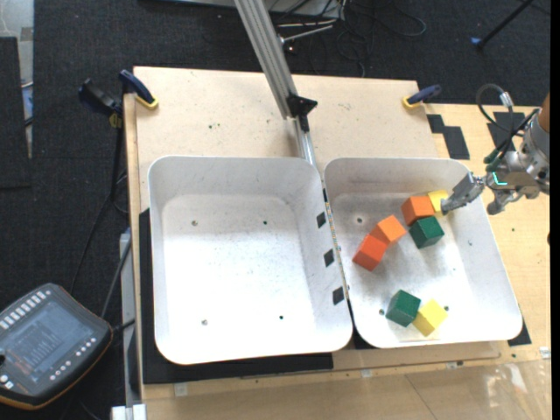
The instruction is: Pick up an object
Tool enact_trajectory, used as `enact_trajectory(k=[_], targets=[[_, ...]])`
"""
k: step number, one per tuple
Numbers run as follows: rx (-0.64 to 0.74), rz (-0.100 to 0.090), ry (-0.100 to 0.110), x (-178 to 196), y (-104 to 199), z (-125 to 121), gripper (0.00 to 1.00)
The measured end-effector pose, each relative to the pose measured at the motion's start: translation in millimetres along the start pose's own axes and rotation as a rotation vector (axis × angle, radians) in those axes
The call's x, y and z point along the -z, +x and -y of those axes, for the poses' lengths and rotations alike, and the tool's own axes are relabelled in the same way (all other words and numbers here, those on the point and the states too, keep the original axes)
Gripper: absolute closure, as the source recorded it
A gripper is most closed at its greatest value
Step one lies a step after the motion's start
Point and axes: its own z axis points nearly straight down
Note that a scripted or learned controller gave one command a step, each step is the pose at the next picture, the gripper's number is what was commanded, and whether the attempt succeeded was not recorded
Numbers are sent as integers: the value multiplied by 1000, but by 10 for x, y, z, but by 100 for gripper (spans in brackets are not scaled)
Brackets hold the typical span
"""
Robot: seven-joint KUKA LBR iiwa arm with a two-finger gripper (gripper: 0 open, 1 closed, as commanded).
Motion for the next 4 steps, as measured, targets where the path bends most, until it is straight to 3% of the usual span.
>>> enact_trajectory(k=[3,4], targets=[[-2,-2,6,-1682,81,133,0],[-2,0,-2,-1545,73,113,100]])
